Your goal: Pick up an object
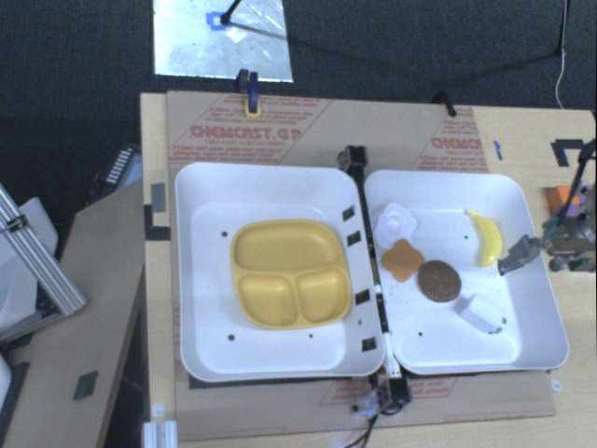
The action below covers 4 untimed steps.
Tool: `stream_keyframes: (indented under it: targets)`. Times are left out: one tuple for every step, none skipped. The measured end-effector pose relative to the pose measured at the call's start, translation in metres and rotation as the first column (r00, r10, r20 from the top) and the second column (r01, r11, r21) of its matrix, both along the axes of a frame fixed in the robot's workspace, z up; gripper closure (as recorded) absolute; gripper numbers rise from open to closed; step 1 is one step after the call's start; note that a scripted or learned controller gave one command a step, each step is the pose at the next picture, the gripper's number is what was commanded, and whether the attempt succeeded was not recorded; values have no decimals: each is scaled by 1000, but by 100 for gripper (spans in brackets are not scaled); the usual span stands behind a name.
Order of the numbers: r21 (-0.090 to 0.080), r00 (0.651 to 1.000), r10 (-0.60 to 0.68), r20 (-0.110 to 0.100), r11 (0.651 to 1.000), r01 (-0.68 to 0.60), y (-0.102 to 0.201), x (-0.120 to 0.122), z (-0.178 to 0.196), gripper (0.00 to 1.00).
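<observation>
Camera view shows the gripper (519, 254) at the right bin's (536, 343) right rim, close beside the banana (487, 237); nothing is seen between its fingers, and whether they are apart cannot be told. A cookie (438, 280), an orange piece (402, 260) and a white block (480, 314) lie nearby. For a good pick, one object should be chosen, probably the banana, and straddled across its narrow width.

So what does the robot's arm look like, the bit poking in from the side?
The arm is mostly grey metal with dark parts. There is a bright orange patch on it near the picture's edge. A thin dark cable or rod runs up above it. At the end, the gripper is a slim grey piece over the white bin, close to the yellow banana.
</observation>
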<state>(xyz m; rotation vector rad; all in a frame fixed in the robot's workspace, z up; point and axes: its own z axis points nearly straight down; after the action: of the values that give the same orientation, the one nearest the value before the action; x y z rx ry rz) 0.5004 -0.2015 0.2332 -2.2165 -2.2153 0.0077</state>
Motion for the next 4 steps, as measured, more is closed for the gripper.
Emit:
stream_keyframes:
  targets:
    - [-3,1000,4,10,1000,-4,1,3,5,0]
    - [-1,1000,3,7,1000,-3,5,12,-49,0]
    - [-1,1000,2,6,1000,-2,10,16,-110,0]
    - [-1,1000,1,12,1000,-1,10,18,-147,0]
